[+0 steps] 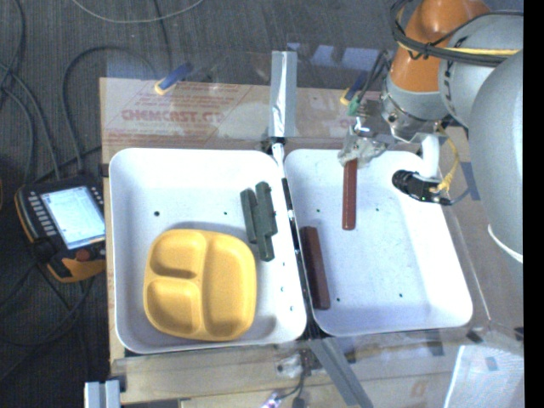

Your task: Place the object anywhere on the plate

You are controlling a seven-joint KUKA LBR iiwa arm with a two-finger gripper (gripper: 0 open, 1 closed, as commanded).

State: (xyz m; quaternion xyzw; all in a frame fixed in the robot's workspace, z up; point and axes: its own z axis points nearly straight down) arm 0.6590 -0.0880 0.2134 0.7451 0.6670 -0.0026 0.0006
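Observation:
A yellow plate [201,282] with three compartments lies in the left bin [136,177], towards its front. My gripper [355,153] is over the back of the right bin [408,262], shut on the top end of a reddish-brown stick [349,198]. The stick hangs down from the fingers, lengthwise over the bin's back left part. It is well to the right of the plate, across the wall between the bins.
A dark green object [260,218] lies in the left bin just behind the plate's right corner. A dark brown bar [315,267] rests along the right bin's left wall. A handheld controller [64,219] sits left of the bench.

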